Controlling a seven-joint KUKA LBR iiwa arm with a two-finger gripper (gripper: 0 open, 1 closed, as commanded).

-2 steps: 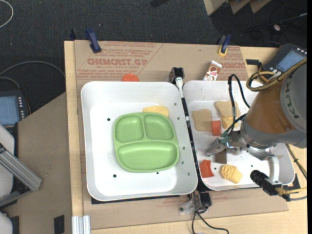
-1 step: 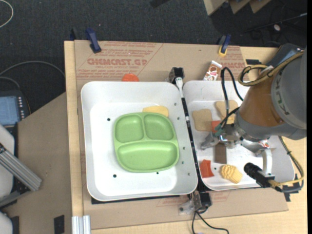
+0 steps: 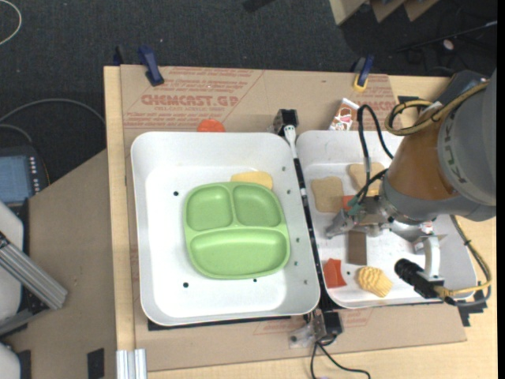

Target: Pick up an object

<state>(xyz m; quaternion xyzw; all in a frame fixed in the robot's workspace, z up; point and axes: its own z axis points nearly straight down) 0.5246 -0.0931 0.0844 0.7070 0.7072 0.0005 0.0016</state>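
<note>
Brown block lies flat in the bin on the view's right, in its near half, just below the jaws, which hang over the middle of that bin at the end of the grey arm. Whether the jaws are released or clenched cannot be told from this angle, and nothing can be seen held between them.

Things crowd the block. A small red piece lies near its near-left corner, and a knobbly yellow piece sits close on its near-right side. A flat tan square lies farther back to the left, and a second tan piece lies behind it, partly covered by the arm. The arm's bulk hides the right and far parts of this bin.

The block is a dark rectangle whose long axis runs from the far side towards the near side, almost parallel to the wall the two bins share.

The bin on the view's left holds a green divided plate with a pale yellow piece just behind its far rim. Both bins rest on a brown printed cardboard sheet covering the worktop, fixed by blue clamps at its far edge. Dark carpet lies beyond.
</note>
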